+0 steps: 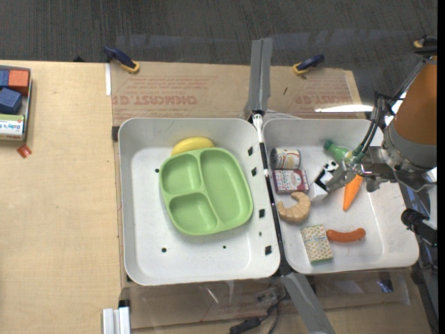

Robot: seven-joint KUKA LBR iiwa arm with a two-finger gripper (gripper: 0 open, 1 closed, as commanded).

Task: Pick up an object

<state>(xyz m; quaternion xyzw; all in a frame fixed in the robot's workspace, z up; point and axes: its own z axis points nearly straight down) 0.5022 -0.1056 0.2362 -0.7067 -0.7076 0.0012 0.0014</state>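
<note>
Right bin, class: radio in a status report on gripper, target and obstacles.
Gripper low over right bin, at the carrot. Nothing seen gripped. Black-and-white toy and green bottle crowd close.

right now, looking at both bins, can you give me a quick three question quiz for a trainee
1. True or false: the green three-compartment plastic plate lies in the left white bin.
2. Which toy lies nearest the gripper in the right white bin? A) orange toy carrot B) tan toy croissant C) red toy sausage
3. Fill in: the yellow toy peeks out from under the plate's ____ edge, as the camera sees it.

Key: 1 true. 2 A, the carrot sits just below the gripper. 3 top.
</note>
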